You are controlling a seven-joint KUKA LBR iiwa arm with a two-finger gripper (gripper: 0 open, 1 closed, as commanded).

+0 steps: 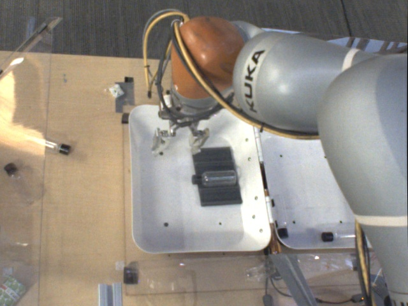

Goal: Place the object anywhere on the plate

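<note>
I see a small clear cylinder-shaped object (pixel 218 178) lying on its side across a dark rectangular plate (pixel 217 176), roughly at the plate's middle. The plate sits flat in the left bin (pixel 150 215), right of centre, its long sides tilted slightly off the bin's walls. I have bare white floor to the plate's left and on its near side; its right edge runs close to the wall shared with the right bin (pixel 306 196). The gripper (pixel 179 140) hangs over the far part of the left bin, fingers spread apart with nothing between them, the right finger just at the plate's far-left corner. The object lies nearer and to the right of it, apart from both fingers. On the grey arm (pixel 287 81) I read "KUKA" in black letters.
</note>
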